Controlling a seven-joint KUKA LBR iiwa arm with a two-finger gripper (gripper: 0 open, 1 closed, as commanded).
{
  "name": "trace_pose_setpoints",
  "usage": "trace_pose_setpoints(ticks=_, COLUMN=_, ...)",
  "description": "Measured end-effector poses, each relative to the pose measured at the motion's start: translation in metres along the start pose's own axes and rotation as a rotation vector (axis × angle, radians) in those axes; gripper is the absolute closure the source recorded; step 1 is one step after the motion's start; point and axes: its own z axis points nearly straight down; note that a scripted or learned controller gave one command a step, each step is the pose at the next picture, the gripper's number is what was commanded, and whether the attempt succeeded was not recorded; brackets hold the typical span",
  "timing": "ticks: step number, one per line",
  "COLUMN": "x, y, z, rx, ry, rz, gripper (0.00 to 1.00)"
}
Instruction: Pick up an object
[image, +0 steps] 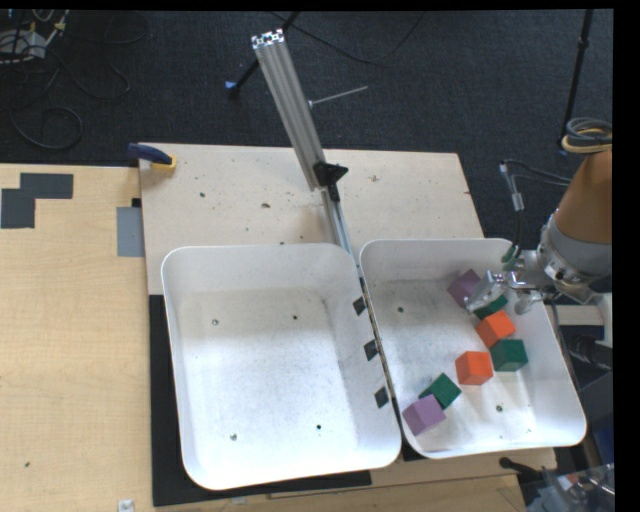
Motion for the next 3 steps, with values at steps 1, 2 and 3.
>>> trace_pose_setpoints(ticks=1, x=-0.003, y=-0.001, z=0.041, rx=-0.008, ry=-0.004, rz=0.001, gripper=0.0)
trace_pose_setpoints(ticks=2, x=-0.004, y=-0.001, z=0.029, rx=-0.01, ry=-0.003, rz=0.006, gripper=1.0)
trace_pose_setpoints(ticks=3, x=-0.001, y=-0.01, z=-0.022, rx=-0.012, ry=-0.004, rz=0.005, gripper=1.0)
